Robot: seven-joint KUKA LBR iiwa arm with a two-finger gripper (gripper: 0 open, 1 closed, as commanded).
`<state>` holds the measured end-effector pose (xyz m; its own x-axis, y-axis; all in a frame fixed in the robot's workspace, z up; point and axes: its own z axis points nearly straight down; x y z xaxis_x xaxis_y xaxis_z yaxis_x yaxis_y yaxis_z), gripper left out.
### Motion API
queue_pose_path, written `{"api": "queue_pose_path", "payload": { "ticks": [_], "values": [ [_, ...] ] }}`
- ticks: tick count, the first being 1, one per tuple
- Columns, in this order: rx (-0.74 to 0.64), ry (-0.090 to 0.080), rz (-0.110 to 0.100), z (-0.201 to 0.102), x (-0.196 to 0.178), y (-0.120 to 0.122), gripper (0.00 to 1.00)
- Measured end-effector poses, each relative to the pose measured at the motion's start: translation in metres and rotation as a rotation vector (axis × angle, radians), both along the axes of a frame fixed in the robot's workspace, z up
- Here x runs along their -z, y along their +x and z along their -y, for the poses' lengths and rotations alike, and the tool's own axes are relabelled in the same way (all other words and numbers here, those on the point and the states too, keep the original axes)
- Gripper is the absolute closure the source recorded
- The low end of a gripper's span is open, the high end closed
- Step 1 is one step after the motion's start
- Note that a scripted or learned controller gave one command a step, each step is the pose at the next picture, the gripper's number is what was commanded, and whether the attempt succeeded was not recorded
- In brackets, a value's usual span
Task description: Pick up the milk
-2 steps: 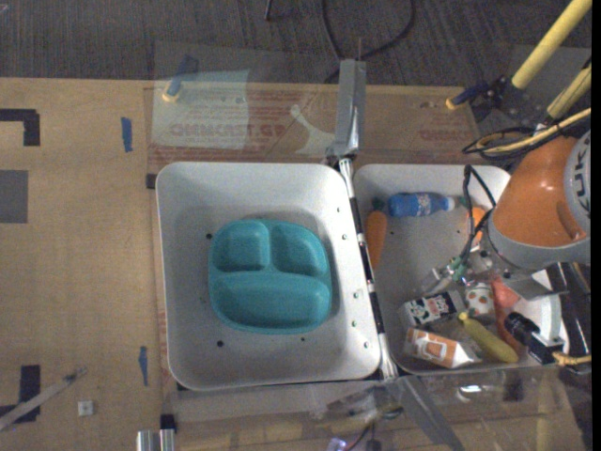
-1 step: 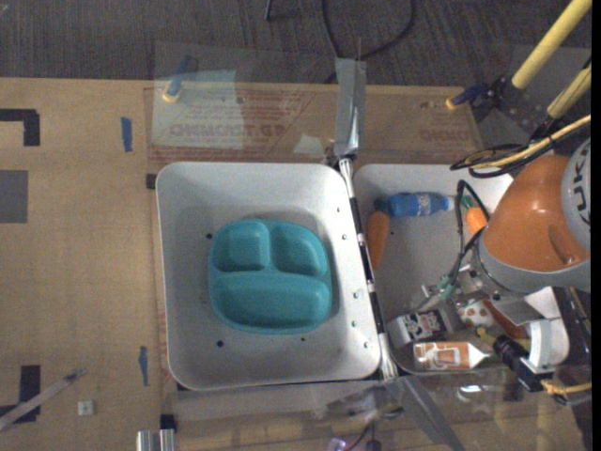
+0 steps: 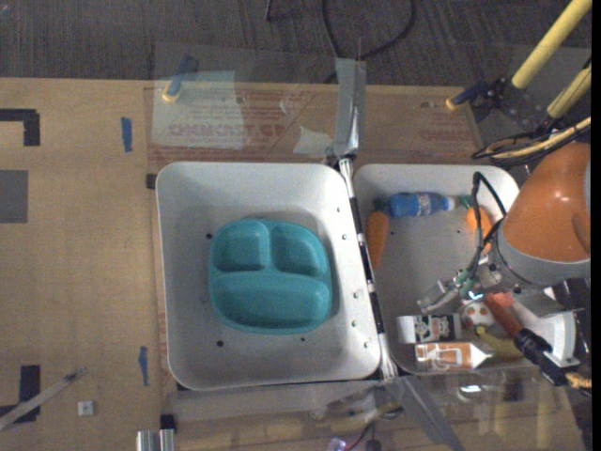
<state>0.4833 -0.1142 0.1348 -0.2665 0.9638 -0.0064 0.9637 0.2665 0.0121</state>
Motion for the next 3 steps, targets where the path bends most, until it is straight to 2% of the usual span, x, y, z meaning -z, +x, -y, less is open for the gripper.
{"api": "queue_pose_path", "payload": {
  "ticks": [1,2,3],
  "values": [
    [-0.225,-0.005,0.005,0.014,0.045,0.002,0.00],
    [-0.244,-0.001,-0.010,0.046,-0.112,0.072,0.00],
    [0.048,0.001,-0.008,0.023,-0.184,0.039,0.00]
  ]
}}
